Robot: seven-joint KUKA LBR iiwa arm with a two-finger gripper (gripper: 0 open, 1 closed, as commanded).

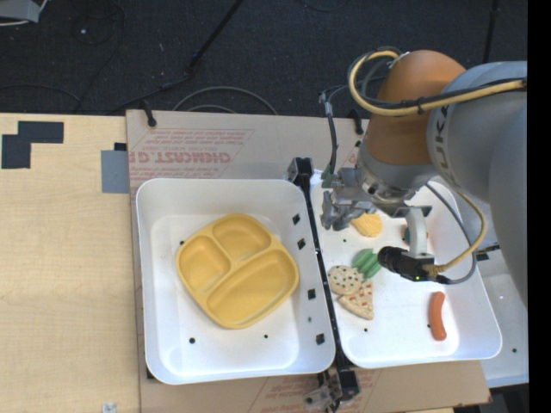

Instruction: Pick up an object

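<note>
1. Nearest the lens we find the arm (465, 136), the largest item in view: grey links and an orange band, reaching in from the right and hanging over the upper left part of the right bin (482, 342).
2. We note the two white bins next. We see the left bin (164, 317) bearing a yellow divided tray (237, 269), lying flat and apart from the arm.
3. We locate the gripper (344, 215) low over the right bin, beside the central divider. Its body hides the fingertips, so we cannot tell how wide it stands, and we see nothing between its fingers.
4. We list the candidate objects in the right bin: a pizza slice (355, 289) near the divider, a green piece (368, 261) just above it, a yellow piece (368, 224) just beside the gripper, and a red sausage (438, 315) well apart to the right.
5. We judge the task unfinished: every object rests on the bin floor. Closing, lifting and confirming a hold remain.
</note>
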